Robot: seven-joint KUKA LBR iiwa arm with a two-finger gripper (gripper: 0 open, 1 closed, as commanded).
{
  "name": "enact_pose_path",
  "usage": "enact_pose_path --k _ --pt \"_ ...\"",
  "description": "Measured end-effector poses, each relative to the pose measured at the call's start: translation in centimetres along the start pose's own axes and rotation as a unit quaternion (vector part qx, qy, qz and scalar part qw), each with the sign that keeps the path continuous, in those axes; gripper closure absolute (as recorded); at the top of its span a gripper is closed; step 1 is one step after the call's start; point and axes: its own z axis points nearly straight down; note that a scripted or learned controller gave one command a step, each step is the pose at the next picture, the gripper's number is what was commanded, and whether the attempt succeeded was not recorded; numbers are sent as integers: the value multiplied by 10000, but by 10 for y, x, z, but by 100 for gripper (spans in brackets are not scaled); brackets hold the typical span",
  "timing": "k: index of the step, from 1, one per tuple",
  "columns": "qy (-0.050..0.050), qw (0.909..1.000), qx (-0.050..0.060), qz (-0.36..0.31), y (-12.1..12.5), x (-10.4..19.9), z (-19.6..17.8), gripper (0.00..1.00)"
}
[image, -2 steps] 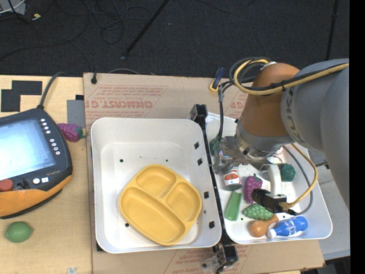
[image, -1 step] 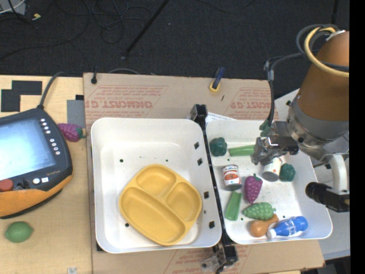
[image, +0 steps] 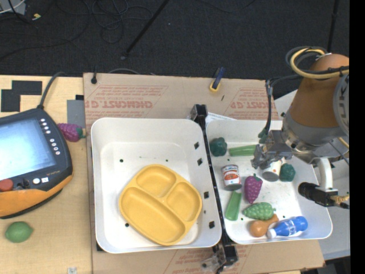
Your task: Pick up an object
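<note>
- Object candidates sit loose in right bin (image: pixel 325 224), so any 1 is reachable from above.
- Gripper (image: pixel 269 163) low over that bin, right of small can (image: pixel 231 176), above purple grapes (image: pixel 252 188).
- Claw state: cannot tell; nothing visibly between its tips.
- Yellow tray (image: pixel 161 203) lies left of can, in other bin.

A robotics lab: teach pendant (image: pixel 28 153), loose cables (image: pixel 114 16), 2 white bins (image: pixel 142 131) on cardboard (image: pixel 148 99).
</note>
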Motion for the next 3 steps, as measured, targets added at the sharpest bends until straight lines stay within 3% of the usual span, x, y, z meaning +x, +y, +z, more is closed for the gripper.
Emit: enact_pose_path --k 1,2,3 --pt "11 10000 -25 -39 75 -9 104 100" --pt "14 10000 -31 -44 74 -10 88 100" --pt "7 10000 -36 -17 85 -49 134 100"
